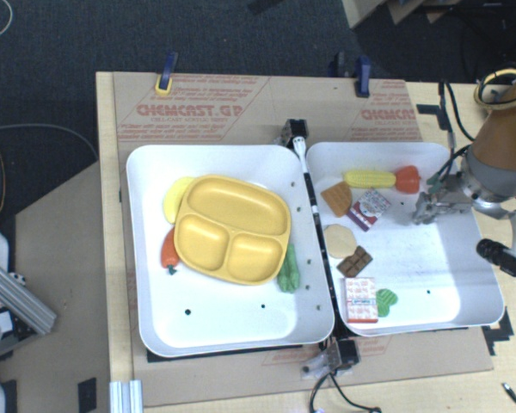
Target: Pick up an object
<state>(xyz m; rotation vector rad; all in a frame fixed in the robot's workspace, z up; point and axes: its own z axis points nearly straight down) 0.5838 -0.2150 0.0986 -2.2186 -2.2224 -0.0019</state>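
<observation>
The grey two-finger gripper hangs low over the right white bin — just beside a red toy tomato. Nothing sits between its fingers; whether they are parted cannot be told.

Bench: you see brown board, red print.
On it: left bin, right bin, side by side, touching.

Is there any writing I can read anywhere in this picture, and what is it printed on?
"CHEMCAST G P" in red, on the brown board behind the left bin; smaller red lines under it are too blurred to read.
"CHEMCAST" again, fainter, on the board behind the right bin.
The red-and-white packet and the small packet in the right bin carry print too small to read.
</observation>
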